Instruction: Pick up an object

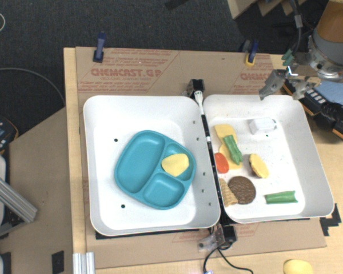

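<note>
Gripper [283,88] hangs over the right bin's [317,170] far rim, fingers spread apart with nothing between them as far as I see. Below it and nearer me lie the white block [262,125], green pod [233,149], brown cookie [242,189].

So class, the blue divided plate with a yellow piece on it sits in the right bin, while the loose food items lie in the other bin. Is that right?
Not quite. The camera view shows the blue divided plate, with the yellow piece on it, in the left bin. The loose food items, such as the brown round piece, lie in the right bin.
</note>
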Motion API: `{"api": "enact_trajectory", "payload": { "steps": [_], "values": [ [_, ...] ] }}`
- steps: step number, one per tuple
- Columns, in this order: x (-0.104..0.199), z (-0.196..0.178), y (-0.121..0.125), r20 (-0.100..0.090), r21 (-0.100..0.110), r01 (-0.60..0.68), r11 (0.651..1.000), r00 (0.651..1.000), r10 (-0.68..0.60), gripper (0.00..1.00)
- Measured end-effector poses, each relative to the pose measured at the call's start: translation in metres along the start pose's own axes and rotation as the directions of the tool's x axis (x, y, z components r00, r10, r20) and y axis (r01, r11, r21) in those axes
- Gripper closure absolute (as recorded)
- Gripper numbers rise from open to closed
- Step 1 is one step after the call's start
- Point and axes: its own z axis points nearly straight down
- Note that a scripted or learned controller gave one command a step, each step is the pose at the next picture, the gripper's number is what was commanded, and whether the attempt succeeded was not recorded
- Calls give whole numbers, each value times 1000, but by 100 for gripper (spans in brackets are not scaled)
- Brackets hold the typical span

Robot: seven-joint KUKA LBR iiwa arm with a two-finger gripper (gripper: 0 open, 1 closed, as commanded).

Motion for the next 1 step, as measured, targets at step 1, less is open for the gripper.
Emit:
{"api": "enact_trajectory", "payload": {
  "steps": [1],
  "values": [
    [0, -11, 1, 1, -4, 1, 1000, 1000, -1, 100]
  ]
}}
